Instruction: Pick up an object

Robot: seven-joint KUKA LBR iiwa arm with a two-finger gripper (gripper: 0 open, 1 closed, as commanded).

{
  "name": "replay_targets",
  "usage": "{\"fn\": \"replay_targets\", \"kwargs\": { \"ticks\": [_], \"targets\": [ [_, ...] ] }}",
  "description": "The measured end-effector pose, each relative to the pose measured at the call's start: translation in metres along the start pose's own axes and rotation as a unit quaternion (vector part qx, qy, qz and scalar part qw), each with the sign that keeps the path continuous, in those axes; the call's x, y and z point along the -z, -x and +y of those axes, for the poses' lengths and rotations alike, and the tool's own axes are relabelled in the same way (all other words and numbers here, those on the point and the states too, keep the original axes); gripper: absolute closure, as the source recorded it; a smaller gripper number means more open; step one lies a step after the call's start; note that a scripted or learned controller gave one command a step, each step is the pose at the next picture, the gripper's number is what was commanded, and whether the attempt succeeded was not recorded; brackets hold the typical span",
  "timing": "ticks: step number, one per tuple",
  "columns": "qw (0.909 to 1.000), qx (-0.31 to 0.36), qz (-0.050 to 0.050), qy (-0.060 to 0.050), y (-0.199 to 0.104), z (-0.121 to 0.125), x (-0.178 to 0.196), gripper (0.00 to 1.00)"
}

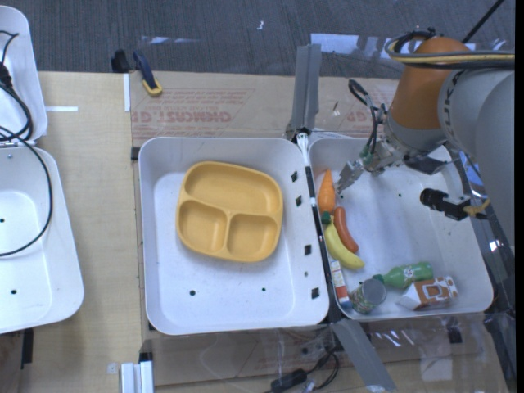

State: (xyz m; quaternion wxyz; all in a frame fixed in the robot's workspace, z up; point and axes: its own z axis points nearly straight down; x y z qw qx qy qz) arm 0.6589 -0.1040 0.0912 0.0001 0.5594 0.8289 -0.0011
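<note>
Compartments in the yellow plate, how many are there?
3. The yellow plate in the left bin has one long compartment across its far side and two smaller ones on its near side: left and right.

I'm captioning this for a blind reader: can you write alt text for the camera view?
A grey robot arm's gripper hangs over the right bin, near a carrot, a banana, a green bottle and a small carton. The left bin holds a yellow divided plate.
</note>
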Motion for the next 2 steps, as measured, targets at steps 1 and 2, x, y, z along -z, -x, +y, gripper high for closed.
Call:
{"fn": "replay_targets", "kwargs": {
  "ticks": [1, 2],
  "targets": [
    [0.9972, 0.075, 0.001, 0.0, -0.047, -0.069, 0.099, 0.0],
    [0.9948, 0.101, 0.001, 0.0, -0.086, -0.046, 0.116, 0.0]
  ]
}}
